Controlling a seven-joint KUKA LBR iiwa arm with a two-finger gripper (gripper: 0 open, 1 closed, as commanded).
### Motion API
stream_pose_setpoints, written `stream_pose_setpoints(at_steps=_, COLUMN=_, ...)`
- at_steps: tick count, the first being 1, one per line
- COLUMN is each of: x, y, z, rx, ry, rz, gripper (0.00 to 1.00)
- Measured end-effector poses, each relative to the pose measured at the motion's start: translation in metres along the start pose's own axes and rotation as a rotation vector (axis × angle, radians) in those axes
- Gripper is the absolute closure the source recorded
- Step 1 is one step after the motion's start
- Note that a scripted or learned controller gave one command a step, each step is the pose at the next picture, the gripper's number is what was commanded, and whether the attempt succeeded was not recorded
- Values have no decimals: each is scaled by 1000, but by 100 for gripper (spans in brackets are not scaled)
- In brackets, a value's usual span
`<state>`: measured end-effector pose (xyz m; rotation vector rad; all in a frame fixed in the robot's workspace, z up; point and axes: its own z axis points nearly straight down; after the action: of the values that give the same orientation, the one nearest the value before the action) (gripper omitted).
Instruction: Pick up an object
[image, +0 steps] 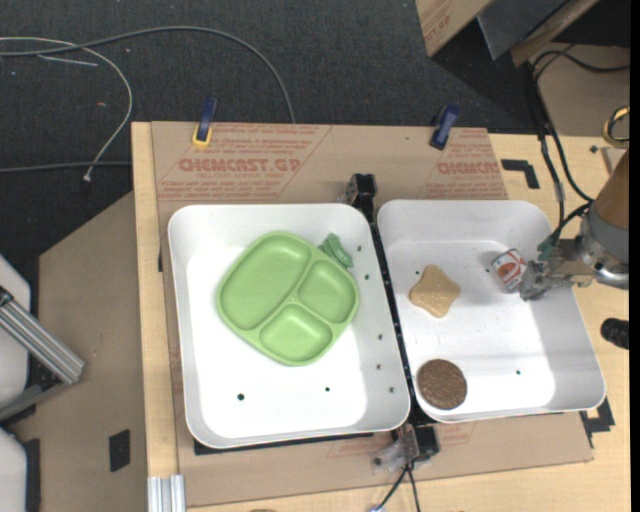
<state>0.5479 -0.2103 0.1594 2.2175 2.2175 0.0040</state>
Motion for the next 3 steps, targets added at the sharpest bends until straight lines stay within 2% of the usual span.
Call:
stream_pose_setpoints(at_steps=1, x=7, y=-4, z=-50, rx=-1, ry=0, rz=-1, gripper=100)
stream_pose_setpoints(at_steps=2, x=6, y=-3, z=-70, rx=1, ry=1, rz=-1, gripper=100)
stream_pose_setpoints(at_steps=3, x=58, y=-9, z=-59, rx=9, ry=6, rz=-5, gripper=100)
